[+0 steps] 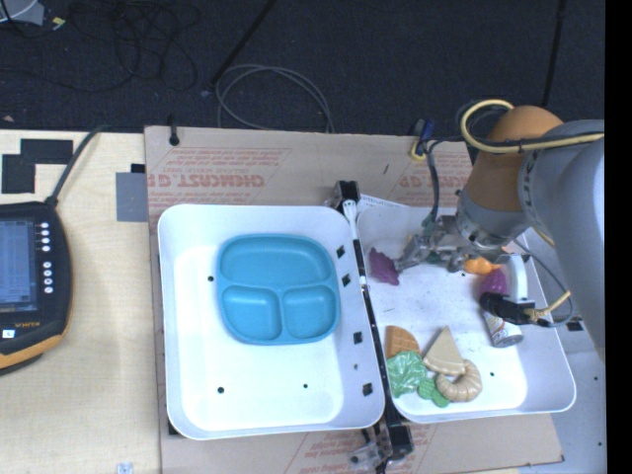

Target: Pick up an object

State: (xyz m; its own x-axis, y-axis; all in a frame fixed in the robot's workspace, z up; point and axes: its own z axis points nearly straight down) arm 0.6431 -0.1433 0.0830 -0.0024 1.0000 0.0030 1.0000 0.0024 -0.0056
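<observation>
Cardboard-topped bench, two white bins. Gripper (434, 250) low in right bin (553, 383), far side; fingers' state cannot tell. Purple toy (383, 267) just left of it, likely light, soft plastic; grasp across its narrow middle. Blue tray (276, 289) in left bin.

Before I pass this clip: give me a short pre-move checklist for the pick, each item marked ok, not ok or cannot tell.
1. Gripper inside the right white bin: ok.
2. Candidate object close by: ok, the purple toy piece lies just beside the gripper.
3. Object seen between the fingers: not ok, nothing visible there.
4. Finger opening: cannot tell, the wrist hides it.
5. Purple piece free of neighbours: ok, the green leafy toy and tan wedge lie apart, nearer the front.
6. Blue divided plate out of the way: ok, it sits in the left white bin.
</observation>
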